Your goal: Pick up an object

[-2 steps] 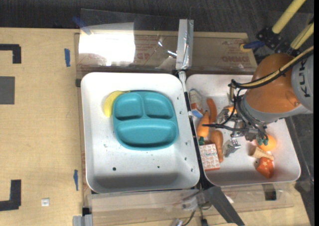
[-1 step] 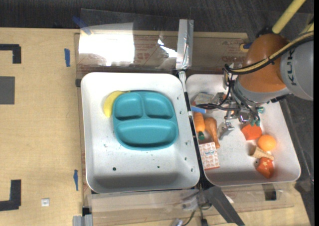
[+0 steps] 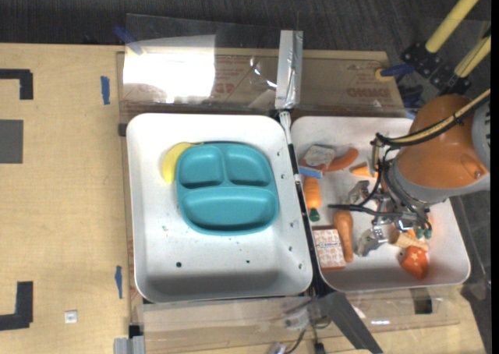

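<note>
Carrot [image 3: 344, 231], orange, beside gripper [image 3: 380, 229]

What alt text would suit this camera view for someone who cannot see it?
A grey and orange robot arm reaches over the right white bin, its tool low among small orange toy foods. The left white bin holds a teal divided plate.

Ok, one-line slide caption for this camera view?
Gripper lowered among toy foods in right bin; teal divided plate sits in left bin.

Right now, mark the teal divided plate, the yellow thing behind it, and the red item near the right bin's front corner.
teal divided plate [image 3: 227, 189], camera view, centre of its large compartment.
yellow thing [image 3: 170, 159], camera view, exposed edge left of the plate.
red item [image 3: 415, 260], camera view, middle of its body.
</note>
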Controlling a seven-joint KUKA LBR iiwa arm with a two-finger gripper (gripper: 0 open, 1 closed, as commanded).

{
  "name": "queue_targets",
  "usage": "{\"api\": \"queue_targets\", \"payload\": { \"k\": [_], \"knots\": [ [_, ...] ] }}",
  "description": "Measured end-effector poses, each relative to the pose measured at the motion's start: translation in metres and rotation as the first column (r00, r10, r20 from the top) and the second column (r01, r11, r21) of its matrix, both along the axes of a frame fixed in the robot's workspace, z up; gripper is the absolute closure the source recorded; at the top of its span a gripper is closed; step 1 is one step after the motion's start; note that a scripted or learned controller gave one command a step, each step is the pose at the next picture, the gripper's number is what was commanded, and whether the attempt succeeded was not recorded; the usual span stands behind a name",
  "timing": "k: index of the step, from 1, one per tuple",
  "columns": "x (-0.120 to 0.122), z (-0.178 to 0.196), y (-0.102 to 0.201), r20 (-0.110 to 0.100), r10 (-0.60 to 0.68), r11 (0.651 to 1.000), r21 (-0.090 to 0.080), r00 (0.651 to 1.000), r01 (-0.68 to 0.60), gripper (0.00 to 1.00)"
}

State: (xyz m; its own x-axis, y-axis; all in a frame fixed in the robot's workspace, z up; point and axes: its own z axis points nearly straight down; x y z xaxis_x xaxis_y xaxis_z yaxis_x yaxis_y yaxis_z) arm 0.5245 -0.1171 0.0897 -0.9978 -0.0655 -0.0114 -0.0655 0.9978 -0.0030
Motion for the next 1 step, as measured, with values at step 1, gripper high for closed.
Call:
{"api": "queue_targets", "payload": {
  "k": [1],
  "knots": [
    [0.0645, -0.0005, -0.0051, 0.003, 0.160, 0.987, -0.001, 0.987, -0.160, 0.00]
  ]
}}
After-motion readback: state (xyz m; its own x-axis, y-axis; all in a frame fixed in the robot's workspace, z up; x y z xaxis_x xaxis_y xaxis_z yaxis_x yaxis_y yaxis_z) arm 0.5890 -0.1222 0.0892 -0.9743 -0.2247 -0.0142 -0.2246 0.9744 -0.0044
